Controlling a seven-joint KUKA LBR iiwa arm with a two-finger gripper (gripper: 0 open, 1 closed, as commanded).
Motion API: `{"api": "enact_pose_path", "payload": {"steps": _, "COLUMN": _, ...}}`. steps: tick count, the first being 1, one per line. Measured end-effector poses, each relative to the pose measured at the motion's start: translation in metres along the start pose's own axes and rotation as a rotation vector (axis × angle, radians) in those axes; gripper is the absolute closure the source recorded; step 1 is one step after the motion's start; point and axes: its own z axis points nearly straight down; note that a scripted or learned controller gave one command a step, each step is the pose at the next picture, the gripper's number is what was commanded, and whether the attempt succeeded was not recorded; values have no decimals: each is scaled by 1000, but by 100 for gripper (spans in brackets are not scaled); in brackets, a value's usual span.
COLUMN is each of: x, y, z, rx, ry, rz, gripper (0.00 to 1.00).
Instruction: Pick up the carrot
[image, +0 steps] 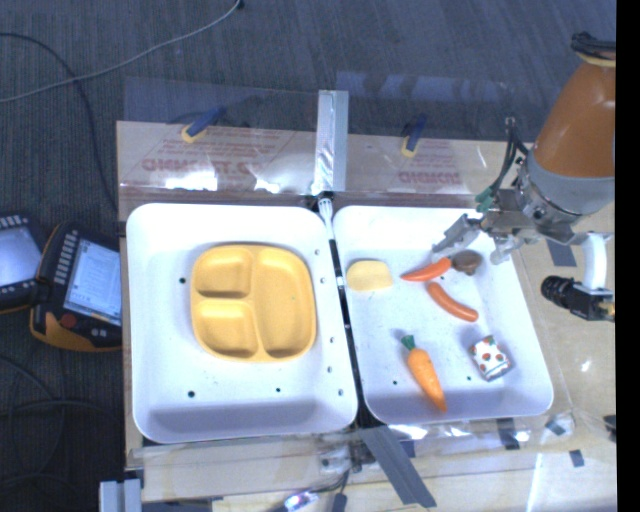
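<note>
- Carrot (425, 371) lies in right bin (520, 300), leaves up.
- Gripper (480, 235) hangs spread over chili (427, 269).
- Yellow tray (252, 302) sits in left bin (150, 300).

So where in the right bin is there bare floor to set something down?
Free: the right bin's left side, between the yellow block and carrot. Crowded: upper right, around the chili, sausage and gripper.

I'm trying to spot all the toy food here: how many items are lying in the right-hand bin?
6: a pale yellow piece at left, a chili pepper, a brown lump, a sausage, the carrot in front, a dotted cube at right.
</note>
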Motion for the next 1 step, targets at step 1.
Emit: {"api": "enact_pose_path", "payload": {"steps": 1, "x": 50, "y": -60, "z": 87, "rx": 2, "ry": 1, "rz": 60, "gripper": 0}}
